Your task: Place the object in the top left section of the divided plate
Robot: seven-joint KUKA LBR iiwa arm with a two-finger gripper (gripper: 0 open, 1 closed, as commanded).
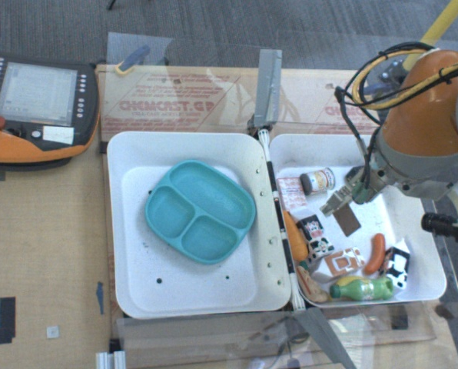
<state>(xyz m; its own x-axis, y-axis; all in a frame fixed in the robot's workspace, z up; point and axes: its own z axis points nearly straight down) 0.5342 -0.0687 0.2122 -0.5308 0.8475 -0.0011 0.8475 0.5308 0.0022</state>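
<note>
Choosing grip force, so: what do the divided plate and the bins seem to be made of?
The teal divided plate looks like moulded plastic with a smooth, matte finish: uniform colour, rounded ridges. The left bin and right bin look like thin white plastic or enamelled metal, with soft sheen and rounded rims; which one is unclear.

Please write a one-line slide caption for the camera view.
Arm's gripper above right bin; teal divided plate in left bin.
</note>
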